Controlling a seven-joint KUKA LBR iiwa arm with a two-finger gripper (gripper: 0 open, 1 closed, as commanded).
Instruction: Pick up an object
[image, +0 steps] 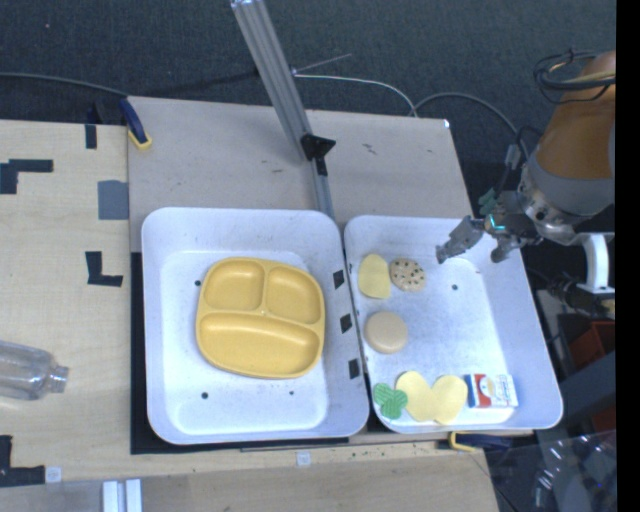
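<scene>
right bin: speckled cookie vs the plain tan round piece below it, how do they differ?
The speckled round cookie carries dark spots; the plain tan round piece has a smooth, unmarked top. The cookie looks smaller than the tan piece. The cookie lies further back in the right white bin, close beside a pale yellow piece; the tan piece lies nearer the bin's middle, apart from other items. Both are round, lie flat, and sit along the bin's left side.

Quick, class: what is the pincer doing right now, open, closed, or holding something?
Pincer: open, holding nothing, above the far edge of the right shallow white bin.
</scene>
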